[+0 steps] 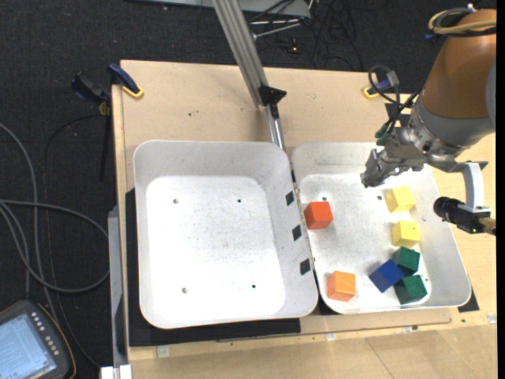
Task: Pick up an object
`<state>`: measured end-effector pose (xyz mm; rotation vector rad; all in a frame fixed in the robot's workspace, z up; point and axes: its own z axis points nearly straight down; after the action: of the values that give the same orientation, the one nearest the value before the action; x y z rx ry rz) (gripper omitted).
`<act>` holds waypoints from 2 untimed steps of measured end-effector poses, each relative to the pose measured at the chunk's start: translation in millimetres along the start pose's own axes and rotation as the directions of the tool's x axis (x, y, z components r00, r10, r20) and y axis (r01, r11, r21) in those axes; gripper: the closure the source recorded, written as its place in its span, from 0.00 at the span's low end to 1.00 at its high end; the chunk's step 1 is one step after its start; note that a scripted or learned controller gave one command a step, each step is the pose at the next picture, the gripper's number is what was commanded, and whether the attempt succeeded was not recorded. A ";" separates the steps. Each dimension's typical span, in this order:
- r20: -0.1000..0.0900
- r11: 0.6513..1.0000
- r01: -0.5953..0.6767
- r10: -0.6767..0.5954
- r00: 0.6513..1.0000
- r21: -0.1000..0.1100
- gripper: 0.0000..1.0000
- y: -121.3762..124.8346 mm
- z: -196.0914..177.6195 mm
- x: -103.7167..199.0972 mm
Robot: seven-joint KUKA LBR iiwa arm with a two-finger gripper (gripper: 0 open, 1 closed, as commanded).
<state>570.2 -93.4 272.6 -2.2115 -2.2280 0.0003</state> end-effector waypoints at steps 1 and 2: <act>0.000 1.000 -0.001 0.001 1.000 0.000 1.00 -8.7 9.2 42.0; 0.000 1.000 0.001 -0.001 1.000 0.000 1.00 -23.6 14.4 97.9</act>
<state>545.9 4.3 258.4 -2.2099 -2.2294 -0.0002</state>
